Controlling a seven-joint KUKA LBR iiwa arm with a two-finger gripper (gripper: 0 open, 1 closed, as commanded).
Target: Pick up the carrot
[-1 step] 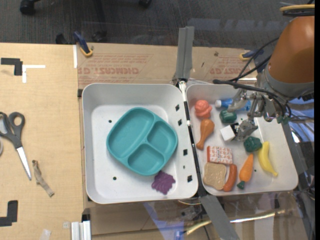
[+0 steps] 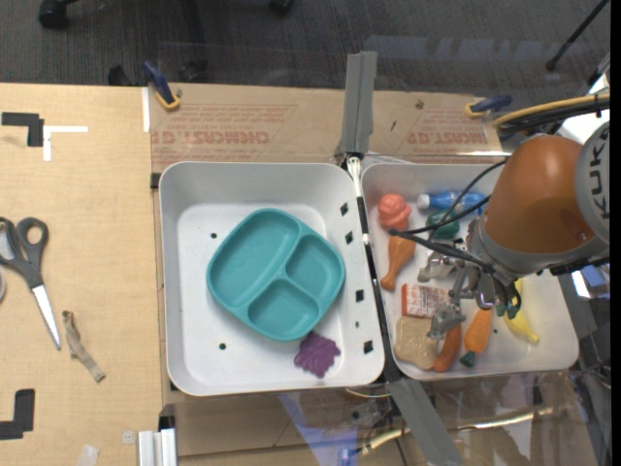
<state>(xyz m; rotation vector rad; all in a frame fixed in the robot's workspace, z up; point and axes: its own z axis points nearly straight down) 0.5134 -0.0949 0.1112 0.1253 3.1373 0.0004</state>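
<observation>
Hand (image 2: 454, 311) low over the carrot (image 2: 477, 329) in the right bin (image 2: 555, 355), in the reach-and-grasp step.

Whether the hand is parted or closed I cannot tell, and nothing visibly sits in its grip. The carrot lies just beside the hand, toward the bin's front wall, with a second orange piece (image 2: 447, 350) and a bread slice (image 2: 414, 342) on the hand's other side and a banana (image 2: 522, 324) beyond the carrot. Next, I judge, the hand must centre over the carrot, straddle it alone, close, then lift.
</observation>
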